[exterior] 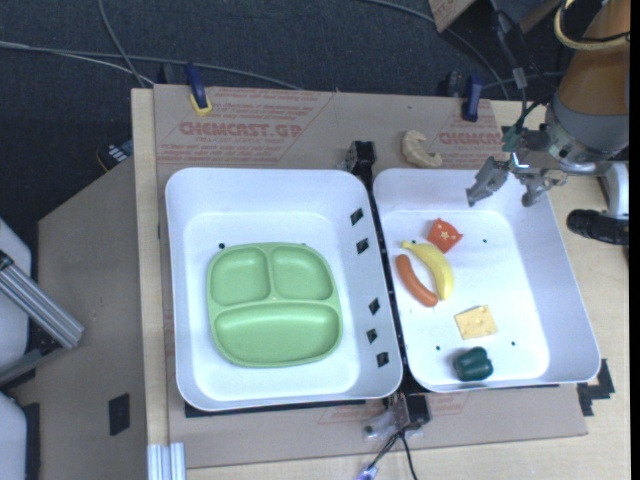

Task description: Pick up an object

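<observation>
In the right bin (545, 268) lie a small red piece (445, 234), a yellow banana (436, 264), an orange-red sausage-shaped toy (417, 280) touching the banana, a yellow cheese-like block (476, 322) and a dark green lump (473, 364). My gripper (510, 187) hangs over the bin's far right corner, above and to the right of the red piece. Its two fingers (486, 184) are spread apart and open, with nothing between them.
A green divided plate (274, 303) lies in the left bin (190, 218). A beige lump (421, 148) rests on the cardboard behind the bins. Blue clamps (199, 96) (472, 96) grip the bench's far edge. Black clips line the wall between the bins (375, 268).
</observation>
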`<state>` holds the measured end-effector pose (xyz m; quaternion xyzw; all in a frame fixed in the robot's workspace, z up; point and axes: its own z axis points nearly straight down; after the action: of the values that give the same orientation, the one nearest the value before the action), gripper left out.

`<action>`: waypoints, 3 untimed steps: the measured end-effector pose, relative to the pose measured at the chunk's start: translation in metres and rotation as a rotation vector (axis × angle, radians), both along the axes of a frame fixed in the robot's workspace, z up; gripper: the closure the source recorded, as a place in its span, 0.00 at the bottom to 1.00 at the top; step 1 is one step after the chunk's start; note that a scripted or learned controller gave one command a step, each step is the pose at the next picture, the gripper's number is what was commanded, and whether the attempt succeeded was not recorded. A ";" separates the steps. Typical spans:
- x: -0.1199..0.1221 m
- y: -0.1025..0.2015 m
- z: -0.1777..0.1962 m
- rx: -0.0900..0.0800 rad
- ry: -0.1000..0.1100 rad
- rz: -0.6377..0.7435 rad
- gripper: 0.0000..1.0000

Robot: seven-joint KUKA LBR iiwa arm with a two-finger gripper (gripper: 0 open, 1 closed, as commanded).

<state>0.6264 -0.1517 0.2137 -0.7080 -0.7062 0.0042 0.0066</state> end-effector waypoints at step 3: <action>0.009 -0.004 -0.077 -0.002 -0.011 0.003 0.00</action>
<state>0.6353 -0.1557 0.1365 -0.7070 -0.7072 0.0011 0.0019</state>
